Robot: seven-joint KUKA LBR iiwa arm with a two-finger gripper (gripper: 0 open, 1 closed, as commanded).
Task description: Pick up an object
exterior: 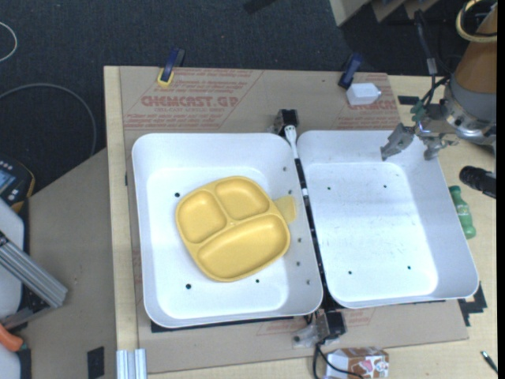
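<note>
I see yellow divided plate (pixel 231 227) in left bin (pixel 150 164), right of centre, flat, compartments up. Long axis runs diagonally, near-left to far-right; small tab (pixel 286 208) on right edge points toward divider between bins. Right bin (pixel 442 267) beside it. Gripper (pixel 412 142) hangs over right bin's far right corner, fingers spread apart, nothing between them, well apart from plate.

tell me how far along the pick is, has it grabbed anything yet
Nothing looks done yet: the yellow divided plate lies flat in the left bin, untouched. The gripper hangs with fingers spread and nothing between them over the far right corner of the right bin. Reaching an object, closing and lifting all remain.
</note>
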